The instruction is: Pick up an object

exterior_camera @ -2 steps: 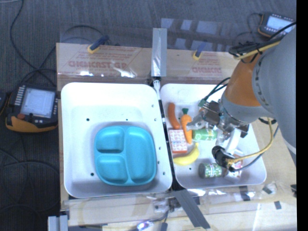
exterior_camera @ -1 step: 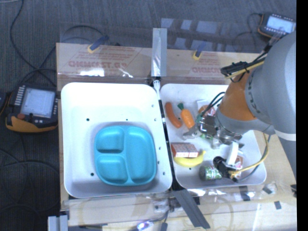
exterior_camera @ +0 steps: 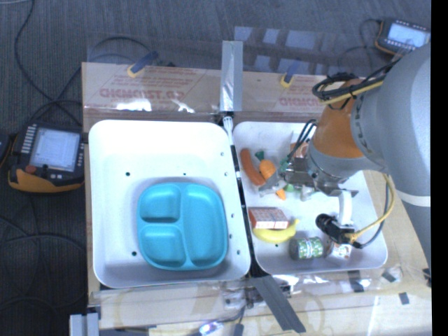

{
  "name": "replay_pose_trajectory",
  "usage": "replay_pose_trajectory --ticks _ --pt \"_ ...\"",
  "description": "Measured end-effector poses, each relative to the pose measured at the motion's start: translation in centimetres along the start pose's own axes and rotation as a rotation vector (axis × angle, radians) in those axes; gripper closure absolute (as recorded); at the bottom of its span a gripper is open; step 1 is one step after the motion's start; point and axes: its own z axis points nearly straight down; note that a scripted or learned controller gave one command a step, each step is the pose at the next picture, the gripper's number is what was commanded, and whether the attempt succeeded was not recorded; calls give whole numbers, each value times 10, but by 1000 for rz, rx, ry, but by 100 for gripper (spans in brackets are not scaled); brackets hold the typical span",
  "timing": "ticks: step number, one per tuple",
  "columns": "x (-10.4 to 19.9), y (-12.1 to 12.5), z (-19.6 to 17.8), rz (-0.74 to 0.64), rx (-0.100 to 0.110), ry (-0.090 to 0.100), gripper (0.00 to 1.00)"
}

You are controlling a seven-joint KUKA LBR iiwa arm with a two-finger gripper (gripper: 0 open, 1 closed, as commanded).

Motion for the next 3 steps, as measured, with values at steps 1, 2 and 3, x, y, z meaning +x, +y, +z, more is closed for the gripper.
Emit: replay_pose_trajectory --ticks 1,2,3 --pt "-14 49 14 -317 -10 -1 0" --pt "-14 50 3 -318 -14 -4 100" --pt "-9 26 -149 -238 -4 0 100"
